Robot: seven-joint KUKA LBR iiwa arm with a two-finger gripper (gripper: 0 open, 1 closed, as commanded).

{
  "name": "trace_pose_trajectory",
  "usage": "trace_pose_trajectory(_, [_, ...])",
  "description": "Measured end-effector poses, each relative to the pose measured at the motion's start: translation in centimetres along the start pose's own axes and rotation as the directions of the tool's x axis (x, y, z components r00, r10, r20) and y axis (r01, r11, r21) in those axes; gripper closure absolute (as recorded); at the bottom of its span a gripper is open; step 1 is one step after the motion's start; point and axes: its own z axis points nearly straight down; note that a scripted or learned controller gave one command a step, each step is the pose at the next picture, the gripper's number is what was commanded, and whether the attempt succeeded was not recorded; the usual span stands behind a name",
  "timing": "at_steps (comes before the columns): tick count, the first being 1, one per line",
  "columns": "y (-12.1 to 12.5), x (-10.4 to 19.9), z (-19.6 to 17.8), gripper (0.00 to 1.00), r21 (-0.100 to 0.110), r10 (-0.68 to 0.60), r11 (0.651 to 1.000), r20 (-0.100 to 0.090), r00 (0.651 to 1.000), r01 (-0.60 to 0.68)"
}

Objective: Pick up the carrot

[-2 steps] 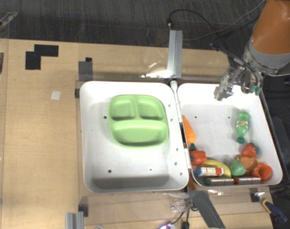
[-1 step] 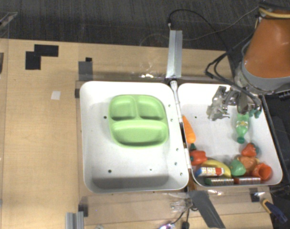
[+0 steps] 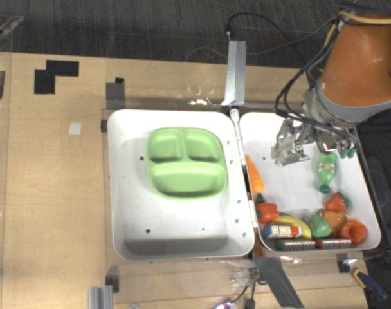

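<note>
The carrot point(image 3: 254, 176) is orange and lies against the left wall of the right bin point(image 3: 282, 192), pointing up along the divider. My gripper point(image 3: 289, 152) hangs over the upper middle of that bin, to the right of the carrot and a little above it in the view. Its metal fingers point down and nothing shows between them. The arm's orange band fills the upper right.
A green sectioned plate point(image 3: 185, 161) sits in the left bin point(image 3: 128, 192). Along the right bin's front lie a red pepper point(image 3: 267, 212), a banana point(image 3: 289, 227), and other toy foods. A green bottle point(image 3: 325, 173) stands at its right side.
</note>
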Motion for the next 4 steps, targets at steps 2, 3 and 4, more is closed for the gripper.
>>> trace_pose_trajectory(2, [-8.6, 2.3, 8.9, 1.0, -0.002, -0.456, 0.89, -0.003, 0.89, 0.456])
trace_pose_trajectory(3, [-4.8, 2.1, 18.3, 1.0, 0.002, -0.555, 0.832, 0.003, 0.832, 0.555])
trace_pose_trajectory(4, [-1.4, -5.7, 9.0, 1.0, 0.0, -0.109, 0.994, 0.003, 0.994, 0.109])
